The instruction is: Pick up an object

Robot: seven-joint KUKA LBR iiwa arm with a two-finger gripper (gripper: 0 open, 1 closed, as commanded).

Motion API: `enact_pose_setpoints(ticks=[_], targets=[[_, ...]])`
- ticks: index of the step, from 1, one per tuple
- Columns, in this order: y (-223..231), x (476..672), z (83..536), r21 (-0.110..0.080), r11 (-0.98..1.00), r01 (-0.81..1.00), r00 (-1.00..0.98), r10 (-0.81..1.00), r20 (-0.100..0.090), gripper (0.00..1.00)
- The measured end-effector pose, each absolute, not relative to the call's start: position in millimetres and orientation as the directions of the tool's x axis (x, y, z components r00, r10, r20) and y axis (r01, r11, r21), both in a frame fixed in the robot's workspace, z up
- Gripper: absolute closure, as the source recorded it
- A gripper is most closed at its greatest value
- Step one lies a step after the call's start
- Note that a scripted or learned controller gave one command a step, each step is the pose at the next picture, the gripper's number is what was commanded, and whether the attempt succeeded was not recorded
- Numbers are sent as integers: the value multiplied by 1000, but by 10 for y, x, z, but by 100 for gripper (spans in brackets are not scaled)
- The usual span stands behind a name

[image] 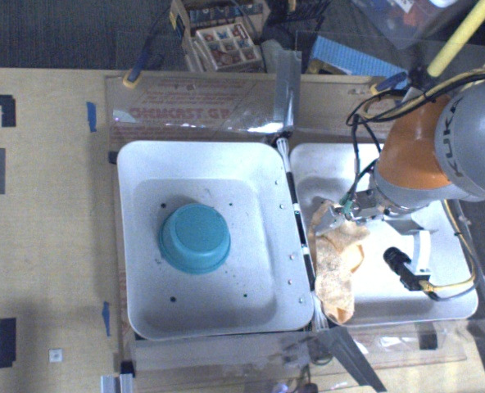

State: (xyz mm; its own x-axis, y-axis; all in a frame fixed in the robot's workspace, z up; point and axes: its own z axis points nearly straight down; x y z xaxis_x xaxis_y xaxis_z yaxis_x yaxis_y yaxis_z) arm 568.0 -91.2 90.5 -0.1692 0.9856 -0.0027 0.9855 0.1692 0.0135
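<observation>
The arm reached in from the right over the right bin (464,305); its gripper (338,215) sat low at that bin's left side, touching the top of a crumpled tan cloth (337,264), though whether it was pinching the cloth could not be told; the cloth lay along the left wall, trailing toward the near edge; a teal bowl (195,237) rested upside down in the left bin (144,170), well apart from the gripper; both bins stood on the wooden surface (38,219).
</observation>
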Motion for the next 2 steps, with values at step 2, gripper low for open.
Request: enact_pose_setpoints(ticks=[2], targets=[[-1003,5651,1989,2,301,954,-301,954,-2,100]])
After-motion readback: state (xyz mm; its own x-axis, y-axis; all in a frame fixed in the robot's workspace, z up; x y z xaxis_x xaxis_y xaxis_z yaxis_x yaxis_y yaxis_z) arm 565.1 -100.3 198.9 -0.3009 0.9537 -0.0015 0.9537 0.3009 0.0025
